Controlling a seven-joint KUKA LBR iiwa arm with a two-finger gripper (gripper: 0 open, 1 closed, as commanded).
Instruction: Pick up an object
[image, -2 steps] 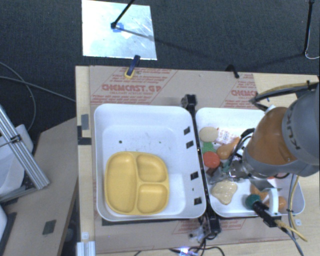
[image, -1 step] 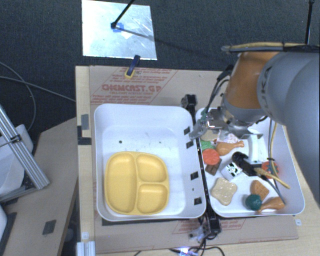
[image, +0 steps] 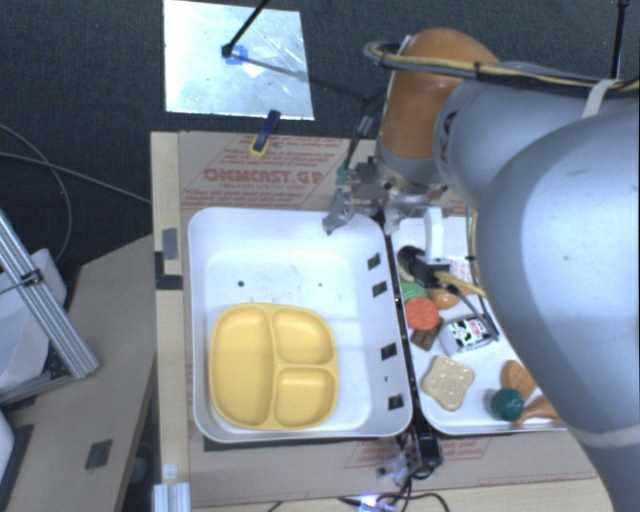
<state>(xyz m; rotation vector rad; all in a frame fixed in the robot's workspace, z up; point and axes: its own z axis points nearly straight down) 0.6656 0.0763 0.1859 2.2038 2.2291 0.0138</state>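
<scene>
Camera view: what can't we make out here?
- Gripper: small and blurred at the left bin's far edge; finger state unreadable.
- Right bin: the arm hides most of it.
- Orange item: partly hidden under the arm.
- Small card: print too small.

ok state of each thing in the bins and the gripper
yellow divided plate: lying flat, right way up, in the left bin
right bin: holds small items, partly hidden by the arm
biscuit-shaped piece: lying flat near the front of the right bin
orange-red round piece: resting loose beside the divider
teal round piece: resting loose near the front
gripper: above the back rim of the left bin, nothing seen held
</scene>
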